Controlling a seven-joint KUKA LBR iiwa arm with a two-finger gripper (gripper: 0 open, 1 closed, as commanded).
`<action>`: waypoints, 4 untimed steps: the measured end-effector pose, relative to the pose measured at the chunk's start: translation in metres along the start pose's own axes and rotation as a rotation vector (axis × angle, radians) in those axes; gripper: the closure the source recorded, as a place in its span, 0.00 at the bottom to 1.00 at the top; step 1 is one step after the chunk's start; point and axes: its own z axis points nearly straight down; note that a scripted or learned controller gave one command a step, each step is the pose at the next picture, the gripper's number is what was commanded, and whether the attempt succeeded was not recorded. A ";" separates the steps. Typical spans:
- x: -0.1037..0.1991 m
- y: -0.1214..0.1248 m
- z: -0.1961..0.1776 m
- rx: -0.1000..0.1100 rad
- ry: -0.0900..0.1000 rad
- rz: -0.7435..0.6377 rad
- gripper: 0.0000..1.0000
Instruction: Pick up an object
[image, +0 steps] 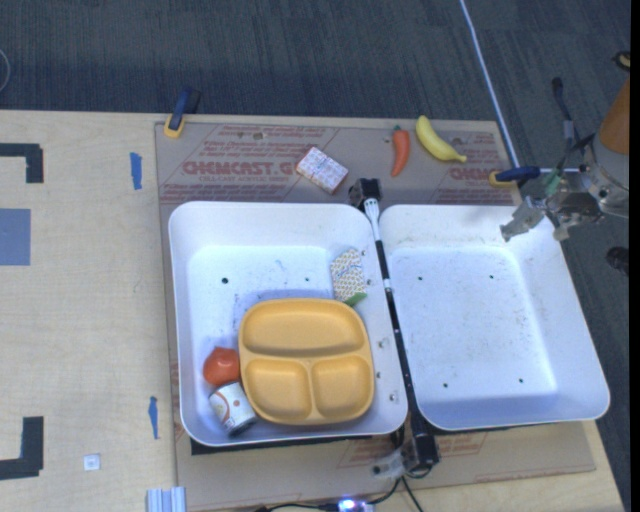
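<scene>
Tray (303, 362): yellow, left bin (200, 250), long axis roughly 12 to 6.
Tool (540, 215): right bin's (560, 390) 1 o'clock corner, grip unclear.

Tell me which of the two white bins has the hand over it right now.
The right bin, bare white inside; the hand hangs over its far right corner. The left bin holds the yellow tray.

Beside the yellow tray (304, 360): orange-red ball (221, 366), white-and-orange can (232, 408), white patterned pouch (348, 273); bins (480, 250) white.
</scene>
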 end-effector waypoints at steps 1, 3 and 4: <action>0.011 0.026 0.085 -0.009 -0.006 -0.001 0.00; 0.050 -0.053 -0.031 -0.001 0.000 0.000 1.00; 0.122 -0.100 -0.039 0.001 0.001 -0.002 1.00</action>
